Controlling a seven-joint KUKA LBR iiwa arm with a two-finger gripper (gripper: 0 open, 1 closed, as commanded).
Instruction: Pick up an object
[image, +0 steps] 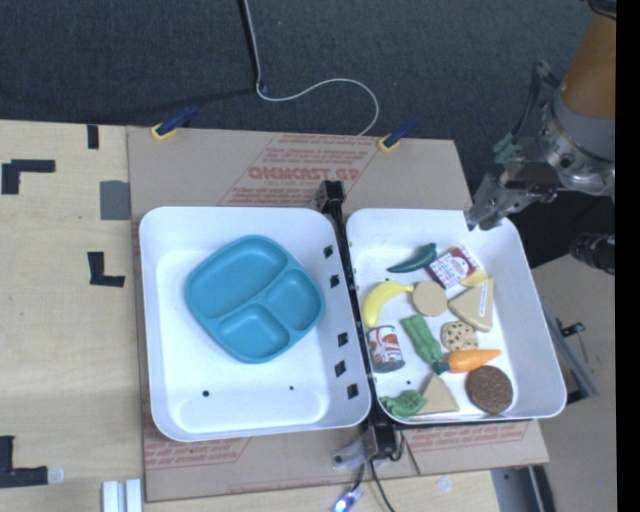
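Caught the gripper (484, 216) at the far right corner of the right bin (535, 318), above or just at the rim, reached in on the grey arm (560, 130) with its orange band. Could not tell whether agape or closed; saw nothing carried.

Found the candidate objects crowded together in that bin, all below and left of the gripper:
- nearest, a red-and-white packet (450, 267), touching a green chilli (412, 259) on its left
- in the middle, a banana (385, 299), a tan disc (430, 298), a cheese wedge (476, 306), a speckled cookie (458, 333)
- lower, a small can (385, 348), a green pod (422, 338), a carrot (473, 359), a brown patty (490, 389), a pale wedge (438, 394), a leafy green piece (403, 404)

Found in the left bin (152, 300) a blue divided plate (255, 297), well apart from the gripper.

Judged the pick as not yet begun.

Risks, as judged from this layout:
- Striking the rim or corner wall on a straight descent, owing to the position at the bin's very edge.
- Closing on two pieces at once, or wedging between them, owing to the tight packing around the packet, cheese wedge and cookie.
- Sliding off the flat, low pieces (disc, cookie, patty), which offered little height to pinch.
- Rolling the can or carrot aside on off-centre contact.
- Nudging neighbours and scattering the cluster, spoiling the intended approach.
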